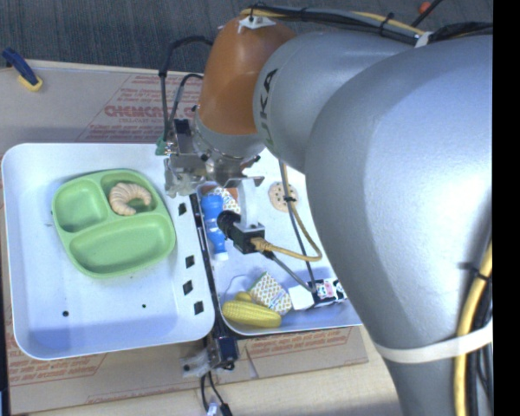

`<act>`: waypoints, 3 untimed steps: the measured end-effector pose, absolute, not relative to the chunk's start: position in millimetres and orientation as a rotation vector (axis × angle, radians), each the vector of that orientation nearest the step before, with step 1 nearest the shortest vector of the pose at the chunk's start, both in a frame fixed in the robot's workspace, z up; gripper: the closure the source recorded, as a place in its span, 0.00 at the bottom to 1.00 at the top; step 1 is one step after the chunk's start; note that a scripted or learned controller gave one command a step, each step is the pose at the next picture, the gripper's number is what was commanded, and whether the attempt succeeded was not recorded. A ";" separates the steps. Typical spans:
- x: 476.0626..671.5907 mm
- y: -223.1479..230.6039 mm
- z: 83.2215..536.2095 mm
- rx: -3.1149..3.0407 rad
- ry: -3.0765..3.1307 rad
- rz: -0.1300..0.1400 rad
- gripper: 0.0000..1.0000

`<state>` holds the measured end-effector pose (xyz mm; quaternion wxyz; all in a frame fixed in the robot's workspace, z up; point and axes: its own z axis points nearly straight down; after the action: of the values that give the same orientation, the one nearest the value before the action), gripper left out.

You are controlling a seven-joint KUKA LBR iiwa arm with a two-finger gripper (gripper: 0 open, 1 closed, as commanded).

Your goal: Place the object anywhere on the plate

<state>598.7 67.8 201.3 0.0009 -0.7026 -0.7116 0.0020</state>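
Croissant lies on the green plate, left of the jaws.

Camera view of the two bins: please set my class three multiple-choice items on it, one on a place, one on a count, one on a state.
1. Where does the croissant lie?
A. in the green plate's upper right compartment
B. on the cardboard
C. in the right bin

2. How many compartments has the green plate?
A. two
B. three
C. five

3. How does the corn cob stand?
A. upright against the wall
B. hanging in the air
C. lying on its side in the right bin

Key: 1 A, the croissant sits inside the plate's upper right section. 2 B, ridges split the plate into three sections. 3 C, the cob rests lengthwise on the bin floor near the front wall.
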 end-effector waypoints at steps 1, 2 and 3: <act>565.6 19.8 191.4 -2.212 -2.228 0.007 1.00; 565.7 20.0 191.5 -2.213 -2.227 0.006 0.00; 581.7 -76.3 216.8 -2.217 -2.225 0.003 0.00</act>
<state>581.7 -76.3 216.8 0.0002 -0.7058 -0.7084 0.0010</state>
